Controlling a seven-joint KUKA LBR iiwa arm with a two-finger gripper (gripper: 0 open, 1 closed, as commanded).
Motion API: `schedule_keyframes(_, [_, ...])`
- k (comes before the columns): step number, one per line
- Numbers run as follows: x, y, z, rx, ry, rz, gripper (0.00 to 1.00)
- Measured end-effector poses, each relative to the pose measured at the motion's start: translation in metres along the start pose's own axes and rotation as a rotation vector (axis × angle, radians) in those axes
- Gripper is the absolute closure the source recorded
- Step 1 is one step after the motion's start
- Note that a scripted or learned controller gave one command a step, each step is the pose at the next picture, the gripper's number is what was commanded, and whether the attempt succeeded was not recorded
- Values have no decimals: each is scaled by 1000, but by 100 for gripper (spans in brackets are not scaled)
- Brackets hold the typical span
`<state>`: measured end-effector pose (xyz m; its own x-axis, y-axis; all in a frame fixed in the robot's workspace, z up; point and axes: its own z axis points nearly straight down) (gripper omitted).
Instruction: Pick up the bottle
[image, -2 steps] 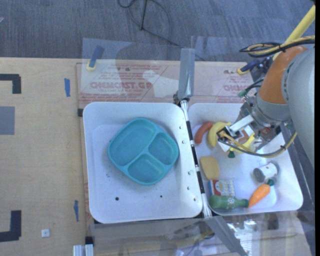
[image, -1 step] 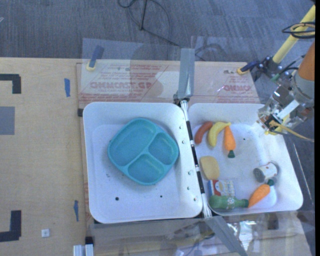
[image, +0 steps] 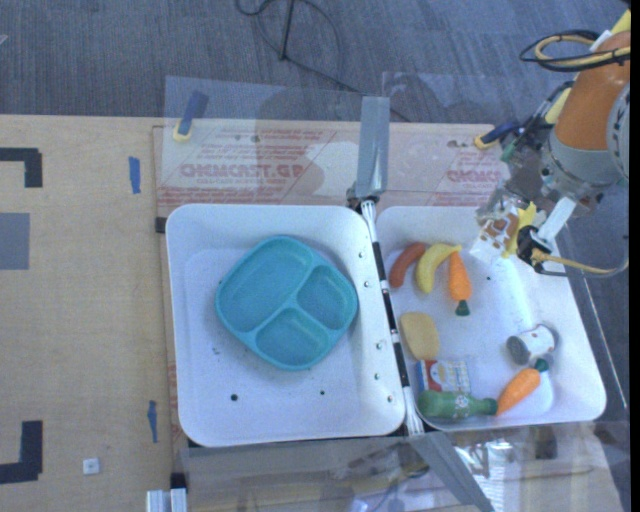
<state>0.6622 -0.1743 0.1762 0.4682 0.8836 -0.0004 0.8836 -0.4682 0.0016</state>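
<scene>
One green bottle (image: 455, 404) lies in right bin (image: 585, 345), label unreadable; tool (image: 505, 228) above bin, grip state unclear.

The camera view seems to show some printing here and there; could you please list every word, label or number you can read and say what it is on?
Red printing on the clear sheet behind the left bin: too blurred and faint to read with confidence.
Red printing on the clear sheet behind the right bin: cut off and blurred, unreadable.
Label on the small packet in the right bin: too small to read.
Green bottle: no legible text.
</scene>
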Motion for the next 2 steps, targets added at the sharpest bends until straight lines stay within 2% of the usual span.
schedule_keyframes(1, [31, -62, 21, 5, 1, -101, 100])
schedule_keyframes(2, [112, -74, -8, 2, 1, 23, 100])
